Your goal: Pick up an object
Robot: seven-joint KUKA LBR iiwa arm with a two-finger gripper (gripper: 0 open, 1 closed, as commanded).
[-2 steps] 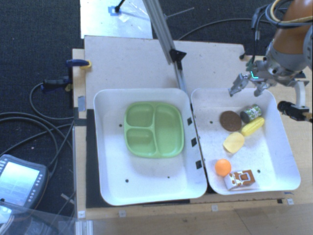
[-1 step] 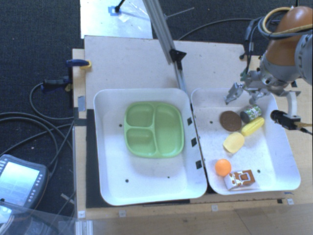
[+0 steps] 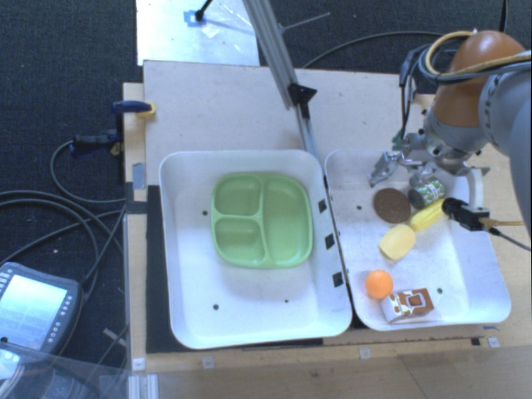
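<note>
My gripper (image 3: 402, 166) hangs over the far part of the right bin (image 3: 465, 293), open, with nothing between its fingers. Just in front of it lie a brown round disc (image 3: 391, 205) and a small green-and-white can (image 3: 426, 192). A yellow banana-like piece (image 3: 427, 216) touches the can's near side. Nearer the front are a yellow lemon (image 3: 397, 242), an orange ball (image 3: 379, 284) and a brown-and-white box (image 3: 410, 304).
The left bin (image 3: 191, 306) holds a green divided plate (image 3: 262, 220). A black-marked divider (image 3: 330, 231) separates the two bins. A grey pole (image 3: 274, 44) slants in from the top. The arm's orange band (image 3: 474, 65) looms over the right bin's far corner.
</note>
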